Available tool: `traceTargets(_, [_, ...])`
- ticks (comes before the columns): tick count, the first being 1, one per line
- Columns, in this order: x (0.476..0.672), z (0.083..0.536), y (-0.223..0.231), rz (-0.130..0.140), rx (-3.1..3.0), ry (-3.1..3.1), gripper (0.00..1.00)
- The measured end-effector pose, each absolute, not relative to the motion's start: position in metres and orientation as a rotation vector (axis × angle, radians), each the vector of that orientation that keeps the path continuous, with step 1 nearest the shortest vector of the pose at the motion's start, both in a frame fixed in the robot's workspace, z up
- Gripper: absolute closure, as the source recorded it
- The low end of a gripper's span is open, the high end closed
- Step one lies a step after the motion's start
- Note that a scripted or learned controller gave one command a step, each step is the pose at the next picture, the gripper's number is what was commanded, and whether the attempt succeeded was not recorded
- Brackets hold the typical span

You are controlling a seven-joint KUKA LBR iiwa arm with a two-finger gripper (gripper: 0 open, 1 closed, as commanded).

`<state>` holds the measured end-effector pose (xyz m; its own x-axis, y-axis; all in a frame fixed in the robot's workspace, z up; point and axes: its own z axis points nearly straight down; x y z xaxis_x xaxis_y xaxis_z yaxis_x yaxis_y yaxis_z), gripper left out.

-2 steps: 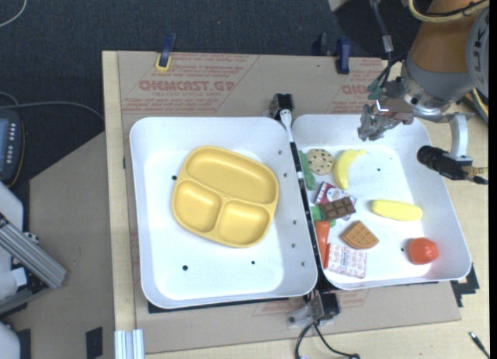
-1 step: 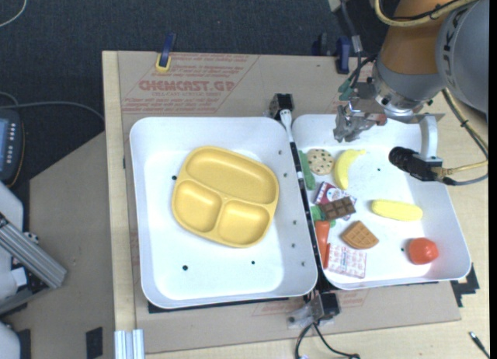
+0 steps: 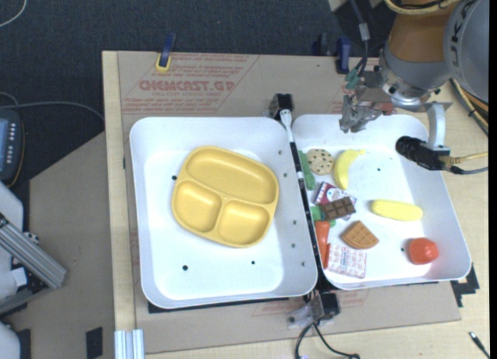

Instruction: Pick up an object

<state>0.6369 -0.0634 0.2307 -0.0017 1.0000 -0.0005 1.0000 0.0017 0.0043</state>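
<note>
The right bin [image 3: 454, 217] holds several toy foods: a chocolate-chip cookie [image 3: 318, 161], a curved yellow banana piece [image 3: 347, 168], a long yellow piece [image 3: 397, 210], a red tomato [image 3: 422, 251], a brown waffle [image 3: 359, 235], a chocolate bar [image 3: 338, 209], an orange carrot [image 3: 322, 235] and a red-and-white packet [image 3: 347, 261]. My gripper [image 3: 354, 120] hangs over the far left corner of this bin, just beyond the banana piece and the cookie. Nothing is seen held in it.
A yellow three-compartment plate [image 3: 225, 196] lies in the left bin [image 3: 155, 217]. A black cylinder with a cable [image 3: 419, 152] juts from the arm over the right bin's far right side. The divider between the bins [image 3: 297, 186] runs close to the cookie.
</note>
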Motion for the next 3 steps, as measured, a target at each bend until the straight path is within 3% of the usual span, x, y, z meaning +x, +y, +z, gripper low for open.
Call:
traceTargets(2, [0.628,0.215,-0.059,-0.003,2.222,2.222,1.00])
traceTargets(3, [0.638,0.222,-0.063,0.003,2.218,2.220,1.00])
